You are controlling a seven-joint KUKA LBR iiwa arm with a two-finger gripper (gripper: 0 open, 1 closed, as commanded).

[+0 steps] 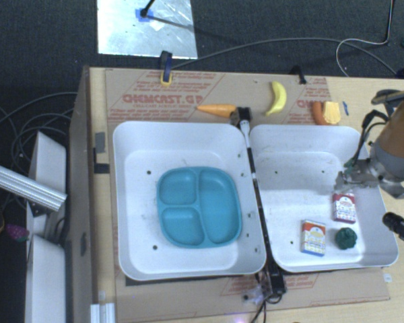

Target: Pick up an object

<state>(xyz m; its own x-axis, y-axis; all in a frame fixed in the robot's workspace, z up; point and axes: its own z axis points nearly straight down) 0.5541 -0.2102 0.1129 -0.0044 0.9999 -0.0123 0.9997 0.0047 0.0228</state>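
The right bin (303, 147) holds three small things near its right side. A red and white carton (344, 208) lies closest to the arm. Another red and white box (314, 238) lies nearer the front, with a dark green lump (347, 238) to its right. My gripper (351, 177) reaches in from the right and hovers low just behind the red and white carton, at the bin's right wall. Nothing shows between its tips. The grey arm with its orange band (397, 136) rises behind it.
The left bin (131, 180) bears a blue divided plate (198, 206). Behind the bins, on the cardboard, lie a carrot (217, 110), a banana (277, 97) and an orange and yellow toy (326, 112). A black divider (250, 173) runs between the bins.
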